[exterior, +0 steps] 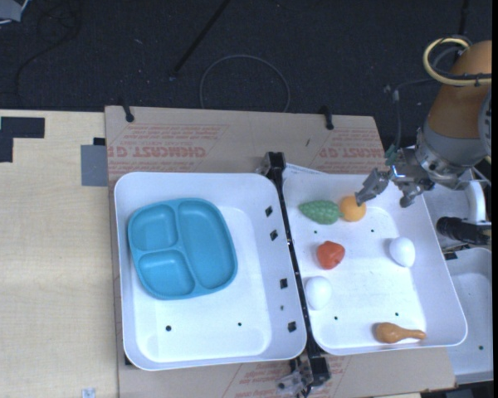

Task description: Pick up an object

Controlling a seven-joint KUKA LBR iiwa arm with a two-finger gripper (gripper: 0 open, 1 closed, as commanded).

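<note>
Dark carpet with loose cables lies behind a pale wood bench (41,247). On the bench sits a sheet of printed cardboard (232,143), and on that two shallow white bins side by side, joined by a black clamp strip down the middle.

Left bin (191,338): holds one blue tray (183,247) with three compartments, set toward the bin's left and upper part. Nothing lies on the tray.

Right bin (361,293): holds six small items. A green lump (319,211) lies near the upper edge, touching or just beside an orange ball (352,209) to its right. A red piece (330,254) sits near the centre. A white egg (402,251) lies toward the right wall. A second white egg (317,291) lies by the left wall, close to the clamp strip. A tan drumstick (398,333) lies near the lower right corner, well apart from the others.

The arm (461,106) enters from the right, its orange band visible above the wrist, with a cable loop above it. The end effector (392,186) hangs over the upper right corner of the right bin. Its fingers stand apart, with nothing between them. The left finger tip is just above and to the right of the orange ball; contact cannot be confirmed. The green lump crowds the ball on its left side. The bin's upper rim runs close behind both.
</note>
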